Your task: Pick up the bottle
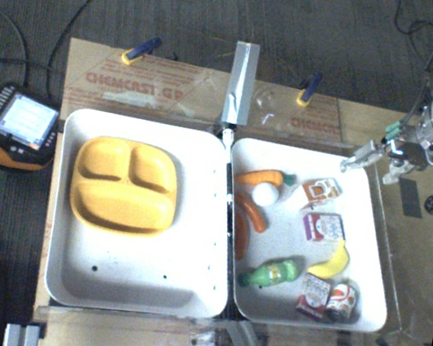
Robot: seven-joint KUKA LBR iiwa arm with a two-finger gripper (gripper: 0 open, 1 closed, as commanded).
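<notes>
Left bin (61, 207): contains an inverted yellow tray (125, 185). Right bin (377, 275): green bottle (269, 273) lies on its side at lower centre, just left of the banana (333, 261). Gripper (376, 159), upper right of frame above the bin's corner: grasping nothing; finger state indeterminate.
</notes>
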